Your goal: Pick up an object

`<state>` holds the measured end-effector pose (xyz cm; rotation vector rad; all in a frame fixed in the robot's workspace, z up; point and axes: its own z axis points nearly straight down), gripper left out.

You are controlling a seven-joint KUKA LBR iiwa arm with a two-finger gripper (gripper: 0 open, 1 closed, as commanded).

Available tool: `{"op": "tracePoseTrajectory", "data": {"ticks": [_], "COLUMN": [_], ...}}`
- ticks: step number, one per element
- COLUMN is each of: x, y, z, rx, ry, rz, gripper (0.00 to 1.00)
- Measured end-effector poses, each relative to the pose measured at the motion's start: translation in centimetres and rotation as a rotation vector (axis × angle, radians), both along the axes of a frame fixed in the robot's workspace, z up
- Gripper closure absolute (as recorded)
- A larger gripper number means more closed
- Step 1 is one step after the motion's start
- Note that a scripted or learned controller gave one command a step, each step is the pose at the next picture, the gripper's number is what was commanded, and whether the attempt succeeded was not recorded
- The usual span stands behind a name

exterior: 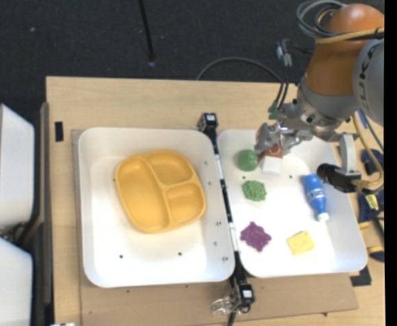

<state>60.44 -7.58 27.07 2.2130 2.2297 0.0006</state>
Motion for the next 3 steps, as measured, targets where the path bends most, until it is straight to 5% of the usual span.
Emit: {"op": "tracePoseTrajectory", "data": {"ticks": [3], "x": [5.5], "y": [13.1], "z": [-2.0], "rx": [0.000], "ry": [0.000], "rz": [-0.001], "gripper": [1.00]}}
